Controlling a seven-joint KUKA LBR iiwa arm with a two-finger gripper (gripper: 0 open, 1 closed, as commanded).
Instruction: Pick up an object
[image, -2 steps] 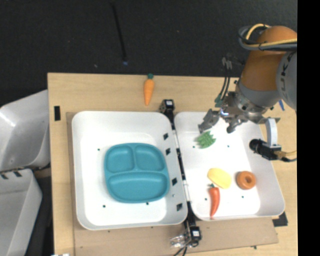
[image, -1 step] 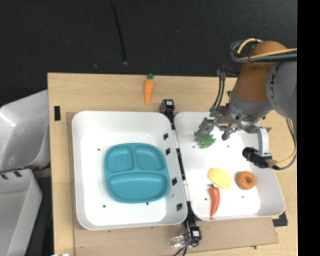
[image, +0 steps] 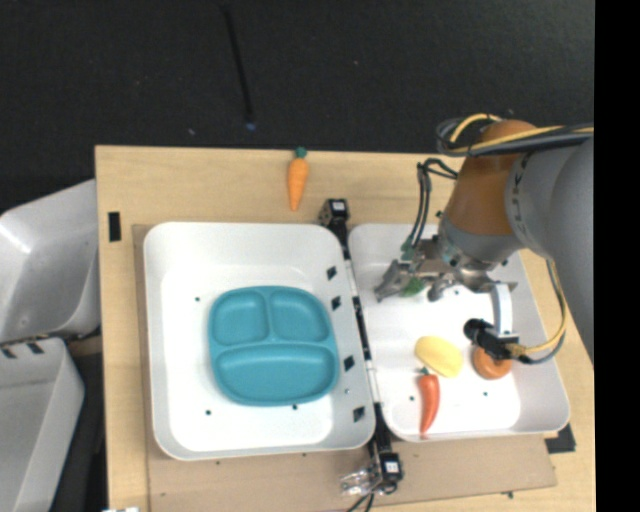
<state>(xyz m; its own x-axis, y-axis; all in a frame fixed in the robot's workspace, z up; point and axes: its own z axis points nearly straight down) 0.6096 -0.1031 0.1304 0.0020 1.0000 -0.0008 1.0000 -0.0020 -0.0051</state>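
In the right bin (image: 540, 400) lie a yellow lemon-like piece (image: 438, 356), a red chili pepper (image: 428, 401) just below it, and a round orange piece (image: 490, 364) to its right. My gripper (image: 412, 290) hangs over the upper left part of that bin, pointing down and left. Its two fingers are spread open and nothing sits between them. The yellow piece lies a little below and to the right of the fingertips, apart from them. The grey arm with its orange band (image: 488, 190) reaches in from the right.
The left bin (image: 170, 400) holds a blue divided plate (image: 272, 343). A small carrot (image: 297, 179) lies on the wooden bench behind the bins. A black cable end (image: 478, 330) hangs by the orange piece. The rim between the bins runs just left of my gripper.
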